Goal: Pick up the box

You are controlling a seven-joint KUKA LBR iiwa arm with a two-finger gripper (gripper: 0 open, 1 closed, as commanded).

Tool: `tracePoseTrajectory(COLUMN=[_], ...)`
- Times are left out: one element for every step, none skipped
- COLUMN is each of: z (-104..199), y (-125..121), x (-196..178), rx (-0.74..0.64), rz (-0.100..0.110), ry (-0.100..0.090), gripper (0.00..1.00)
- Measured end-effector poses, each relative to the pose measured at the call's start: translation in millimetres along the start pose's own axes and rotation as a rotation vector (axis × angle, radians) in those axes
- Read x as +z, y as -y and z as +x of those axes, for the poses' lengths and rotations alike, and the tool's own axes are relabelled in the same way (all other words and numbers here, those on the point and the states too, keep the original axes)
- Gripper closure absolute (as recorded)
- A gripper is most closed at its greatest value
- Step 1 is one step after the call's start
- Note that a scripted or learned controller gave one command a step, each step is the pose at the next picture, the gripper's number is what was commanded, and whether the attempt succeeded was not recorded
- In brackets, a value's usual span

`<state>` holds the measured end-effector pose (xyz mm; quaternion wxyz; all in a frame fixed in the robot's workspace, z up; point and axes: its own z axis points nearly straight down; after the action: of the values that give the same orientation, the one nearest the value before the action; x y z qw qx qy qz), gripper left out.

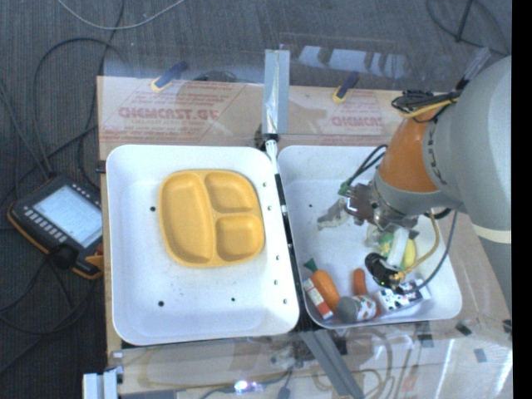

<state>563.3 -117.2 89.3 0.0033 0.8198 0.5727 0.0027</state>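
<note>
Two shallow white plastic bins stand side by side on the worktop [191,115], a board printed with faint red lettering. The right-hand white bin [309,173] serves as the reference for what follows.

The grey robot arm with the orange band [420,160] reaches in over the far right part of this bin, and its wrist hangs above the bin's middle. The wrist hides the jaws, so whether they are open or closed cannot be told, and nothing can be seen gripped.

The small red-and-white box [316,298] lies in the near left corner of this bin, against its left wall and apart from the arm. A tapered orange carrot-like piece [327,286] lies just beside the box, further into the bin. A shorter orange piece [359,280] and a grey rounded object [347,307] lie along the bin's near wall. A yellow banana-shaped item [408,253] lies near its right wall, under the arm.

The left-hand white bin [133,306] adjoins the reference bin's left wall and holds a yellow three-compartment plastic tray [212,216].
</note>
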Motion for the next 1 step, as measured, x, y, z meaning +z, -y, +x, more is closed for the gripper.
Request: tracePoseTrajectory(z=[0.7], y=[-0.2], x=[-9.6], rx=[0.0], rz=[0.0], ry=[-0.002], gripper=[1.0])
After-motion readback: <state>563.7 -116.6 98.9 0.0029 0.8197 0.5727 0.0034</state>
